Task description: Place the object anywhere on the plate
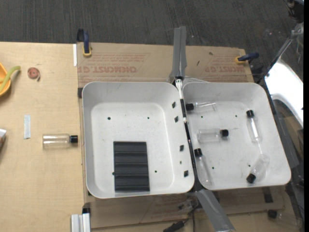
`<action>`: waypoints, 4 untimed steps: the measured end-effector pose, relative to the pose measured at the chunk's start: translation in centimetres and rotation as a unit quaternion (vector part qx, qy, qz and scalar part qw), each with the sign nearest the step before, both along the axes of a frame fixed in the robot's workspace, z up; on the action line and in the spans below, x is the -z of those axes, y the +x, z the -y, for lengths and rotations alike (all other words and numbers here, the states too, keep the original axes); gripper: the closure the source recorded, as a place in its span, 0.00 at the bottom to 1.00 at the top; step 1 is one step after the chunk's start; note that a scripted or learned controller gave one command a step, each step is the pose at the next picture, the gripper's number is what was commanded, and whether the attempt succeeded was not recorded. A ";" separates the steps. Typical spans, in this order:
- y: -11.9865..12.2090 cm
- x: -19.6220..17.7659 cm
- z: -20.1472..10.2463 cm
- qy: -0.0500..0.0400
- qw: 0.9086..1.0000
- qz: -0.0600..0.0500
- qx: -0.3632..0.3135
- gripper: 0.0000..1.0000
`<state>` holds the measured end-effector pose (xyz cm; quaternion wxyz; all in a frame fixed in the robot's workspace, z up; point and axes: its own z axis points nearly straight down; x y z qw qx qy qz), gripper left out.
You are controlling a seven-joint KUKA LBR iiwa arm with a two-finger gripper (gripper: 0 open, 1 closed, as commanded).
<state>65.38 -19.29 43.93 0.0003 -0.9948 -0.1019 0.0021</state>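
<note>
The dark ribbed plate (130, 166) lies flat by the front wall of the left bin (91, 129). The likely objects are clear capped vials scattered in the right bin (270, 110), so any carry must run leftward over the shared rim. One vial (212, 135) at mid-bin lies crosswise, another (253, 127) by the right wall runs back to front, and a third (258, 168) sits slanted in the front right corner. Whether the hand is open or closed I cannot tell, nor the arm's pose.

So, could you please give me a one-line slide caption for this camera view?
Dark ribbed plate in the left bin; five clear black-capped vials in the right bin.
</note>
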 end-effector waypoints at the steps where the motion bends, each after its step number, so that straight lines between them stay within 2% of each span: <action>1: -9.8 -0.1 3.0 0.000 1.000 -0.001 0.002 0.00; 2: -4.8 0.0 -0.6 0.000 1.000 0.000 0.001 0.00; 3: -6.9 -0.1 3.0 0.000 1.000 -0.001 0.002 0.00; 4: -0.4 -0.1 -4.0 0.000 1.000 0.000 -0.004 0.00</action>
